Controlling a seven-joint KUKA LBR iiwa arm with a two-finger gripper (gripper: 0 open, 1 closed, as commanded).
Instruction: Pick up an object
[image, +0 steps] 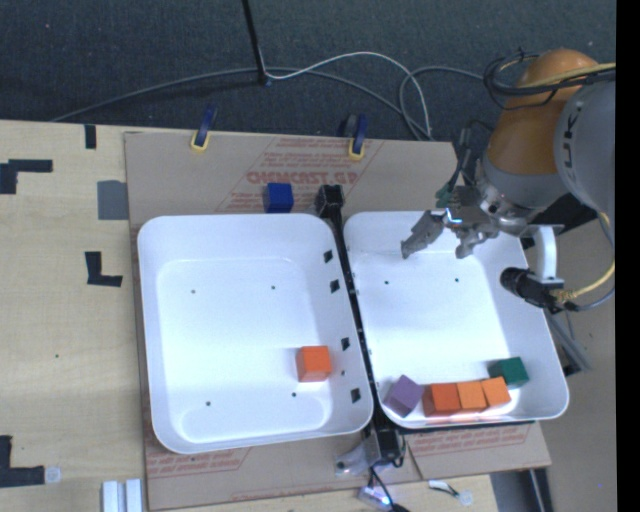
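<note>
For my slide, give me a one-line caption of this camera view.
Open gripper poised over the right bin, its blocks lined along the near wall; one orange cube in the left bin.

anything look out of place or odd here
One thing: a blue block sits on the cardboard behind the left bin, outside both bins, while the other blocks lie inside them. The orange block is alone in the left bin. Nothing looks spilled or damaged.
</note>
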